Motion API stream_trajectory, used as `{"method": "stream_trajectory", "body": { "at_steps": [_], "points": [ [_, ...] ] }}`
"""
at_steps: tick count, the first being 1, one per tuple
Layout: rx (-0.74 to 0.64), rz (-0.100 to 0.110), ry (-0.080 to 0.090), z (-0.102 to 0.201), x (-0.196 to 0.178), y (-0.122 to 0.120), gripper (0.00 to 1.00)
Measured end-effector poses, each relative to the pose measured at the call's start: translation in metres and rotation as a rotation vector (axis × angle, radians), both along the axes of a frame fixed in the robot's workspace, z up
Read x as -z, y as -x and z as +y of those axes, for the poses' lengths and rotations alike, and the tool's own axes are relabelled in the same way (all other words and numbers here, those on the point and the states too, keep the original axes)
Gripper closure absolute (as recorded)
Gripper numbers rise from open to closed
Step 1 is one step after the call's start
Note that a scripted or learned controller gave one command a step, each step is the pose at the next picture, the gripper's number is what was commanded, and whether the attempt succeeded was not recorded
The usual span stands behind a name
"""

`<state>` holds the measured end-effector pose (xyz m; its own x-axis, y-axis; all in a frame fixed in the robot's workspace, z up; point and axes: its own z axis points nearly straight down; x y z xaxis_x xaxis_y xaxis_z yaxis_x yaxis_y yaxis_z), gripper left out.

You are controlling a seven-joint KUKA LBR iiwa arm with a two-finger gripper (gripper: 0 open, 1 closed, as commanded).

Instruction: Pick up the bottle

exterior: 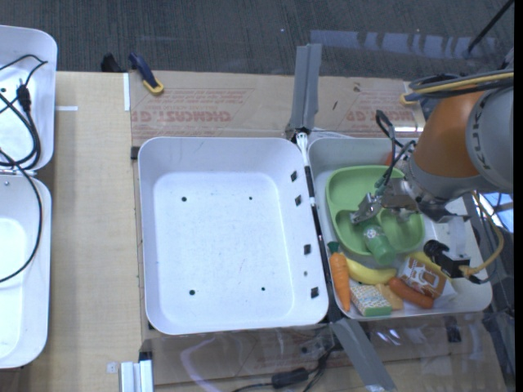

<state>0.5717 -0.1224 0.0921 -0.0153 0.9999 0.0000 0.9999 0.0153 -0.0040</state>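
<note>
The grey arm [490,129], with its orange band [445,137], reached in from the right over the right-hand bin [320,163]. Its gripper [365,213] hung low above the green bowl [347,184] that took up the far left part of that bin. The metal tip pointed down and to the left towards the bowl's floor, but whether the claw was spread or pressed together could not be told at this slant. The bottle [378,245], a greenish see-through thing with a pale cap end, lay across the near rim of the bowl, just near of the gripper's tip. Whether the two touched could not be made out, and nothing showed it to be gripped. A banana [368,273] lay just beside the bottle on its near side. An orange carrot [340,282] lay to its left along the bin's left wall. A small yellow-green box [373,301] sat by the bin's near edge, and an orange and white packet [425,278] lay to the right of the banana. The left-hand bin [152,219] stood side by side with the right one, their walls meeting at the middle. Beyond the bins, a brown sheet of cardboard [212,104] lay on the bench, with a blue and yellow clamp [145,73] at its far left corner.
</note>
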Motion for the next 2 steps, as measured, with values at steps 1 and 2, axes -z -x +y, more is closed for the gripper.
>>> {"method": "stream_trajectory", "body": {
  "at_steps": [1,2],
  "points": [
    [0.002,0.01,-0.007,0.0009,-0.0094,0.0008,1.0],
    [0.003,0.006,-0.003,-0.0002,-0.0085,0.0002,0.0]
  ]
}}
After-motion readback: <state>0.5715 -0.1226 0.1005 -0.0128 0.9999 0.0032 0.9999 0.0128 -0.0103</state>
